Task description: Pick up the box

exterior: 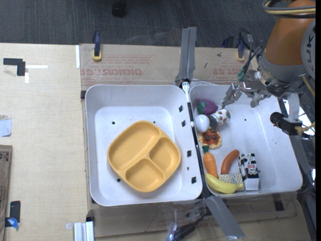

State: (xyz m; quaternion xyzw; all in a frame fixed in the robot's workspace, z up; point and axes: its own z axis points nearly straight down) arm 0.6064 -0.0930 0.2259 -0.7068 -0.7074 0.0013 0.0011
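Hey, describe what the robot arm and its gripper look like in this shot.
The arm is bulky and rounded, with an orange band against grey casing. Thin cables, one greenish, run down to the gripper, a small metallic grey assembly with slim fingers. A black fitting sits beside it.

A robotics lab: two shallow white plastic bins [95, 134] on a cardboard-lined bench [135, 67], grey carpet [150, 9] at frame top.
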